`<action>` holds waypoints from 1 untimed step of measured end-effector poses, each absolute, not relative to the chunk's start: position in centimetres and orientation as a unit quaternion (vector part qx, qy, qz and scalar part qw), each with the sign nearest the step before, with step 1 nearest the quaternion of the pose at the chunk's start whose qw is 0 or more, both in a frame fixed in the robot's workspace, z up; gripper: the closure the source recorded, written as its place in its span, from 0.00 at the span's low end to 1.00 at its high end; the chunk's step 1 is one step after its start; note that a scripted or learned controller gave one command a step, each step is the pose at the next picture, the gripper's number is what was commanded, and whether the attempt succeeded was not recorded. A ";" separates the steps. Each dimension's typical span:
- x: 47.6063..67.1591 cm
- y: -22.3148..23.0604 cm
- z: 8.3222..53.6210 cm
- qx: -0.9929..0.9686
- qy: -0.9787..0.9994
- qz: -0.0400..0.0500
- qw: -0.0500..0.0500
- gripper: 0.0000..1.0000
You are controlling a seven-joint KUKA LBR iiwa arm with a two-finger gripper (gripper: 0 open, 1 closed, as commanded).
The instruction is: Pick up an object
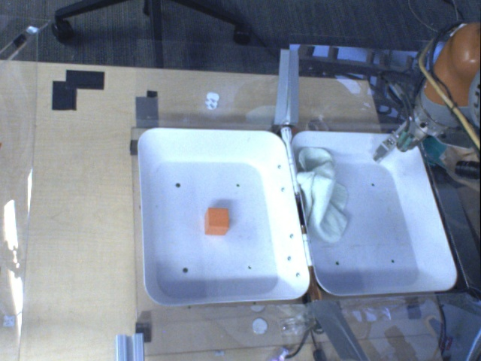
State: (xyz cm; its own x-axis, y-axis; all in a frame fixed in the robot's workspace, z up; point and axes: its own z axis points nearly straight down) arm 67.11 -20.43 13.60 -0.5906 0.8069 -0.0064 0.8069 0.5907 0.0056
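An orange block (217, 221) sat on the floor of the left bin (161, 164), a little toward six o'clock of that bin's centre and well apart from every wall. It looked roughly cubic, so no long axis could be made out; its edges ran close to square with the bin's sides, and its top face showed brighter than the side facing six o'clock.

In the right bin (406, 269) lay a pale cloth (322, 194), crumpled, pressed up against the wall at nine o'clock, next to the divider between the two bins. Its long axis ran from about twelve to about five o'clock — the upper end bunched and rounded, the lower end spread flatter. How its folds lay underneath was hidden.

The gripper (385, 150) hung over the right bin's corner at about one o'clock, well apart from the cloth and far from the block. It pointed down toward eight o'clock. Its tip was small and blurred against the white rim, so whether it was spread or pressed together could not be told; nothing could be seen between its tips. Behind it the arm (455, 66) ran off toward two o'clock, its orange band cut by the frame's edge and partly crossed by cables (434, 74).

Beyond the bins at twelve o'clock, the legs of a chair base (154, 2) stood on dark carpet, its upper part cut off.
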 end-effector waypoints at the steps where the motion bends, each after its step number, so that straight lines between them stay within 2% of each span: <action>1: 67.4 -20.3 14.9 0.451 0.892 0.002 0.009 1.00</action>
State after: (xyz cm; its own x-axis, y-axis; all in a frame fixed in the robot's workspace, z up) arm 67.39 -20.31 14.94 -0.5927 0.8053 -0.0134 0.8053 0.5928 0.0118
